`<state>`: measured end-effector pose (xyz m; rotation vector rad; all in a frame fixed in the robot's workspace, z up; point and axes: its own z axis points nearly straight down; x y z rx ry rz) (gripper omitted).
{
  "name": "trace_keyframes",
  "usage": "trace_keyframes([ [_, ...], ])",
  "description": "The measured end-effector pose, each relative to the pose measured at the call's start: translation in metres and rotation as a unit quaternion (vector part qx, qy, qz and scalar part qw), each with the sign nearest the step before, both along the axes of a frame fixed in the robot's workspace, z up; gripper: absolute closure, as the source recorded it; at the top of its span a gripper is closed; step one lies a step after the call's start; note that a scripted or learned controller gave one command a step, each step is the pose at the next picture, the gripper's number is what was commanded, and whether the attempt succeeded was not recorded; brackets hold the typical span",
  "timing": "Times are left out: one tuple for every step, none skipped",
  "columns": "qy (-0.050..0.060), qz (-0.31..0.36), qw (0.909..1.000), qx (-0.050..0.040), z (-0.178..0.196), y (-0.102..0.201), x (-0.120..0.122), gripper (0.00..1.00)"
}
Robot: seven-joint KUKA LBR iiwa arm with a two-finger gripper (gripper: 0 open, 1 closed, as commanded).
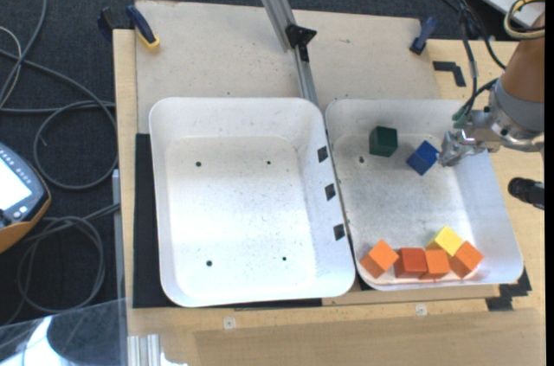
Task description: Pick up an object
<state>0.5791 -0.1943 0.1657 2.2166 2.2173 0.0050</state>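
One tool [452,150] just beside blue cube [422,157]; green cube [383,141] near

I saw the pale wooden bench [225,53] carrying two shallow white plastic bins, left [173,126] and right [493,208], side by side, touching.

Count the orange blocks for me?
4, all along the near edge of the right bin: one, next, third, last beside the yellow block. Others could be hidden.

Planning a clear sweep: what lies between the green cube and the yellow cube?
Only bare bin floor between the green cube and the yellow cube, by the camera view.
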Motion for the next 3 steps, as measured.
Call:
trace_keyframes([
  [-0.001, 0.001, 1.0000, -0.0001, 0.059, 0.008, 0.007, 1.00],
  [0.002, 0.000, 1.0000, 0.0006, 0.063, 0.008, 0.008, 1.00],
  [0.004, 0.003, 1.0000, 0.0026, 0.058, 0.065, 0.014, 1.00],
])
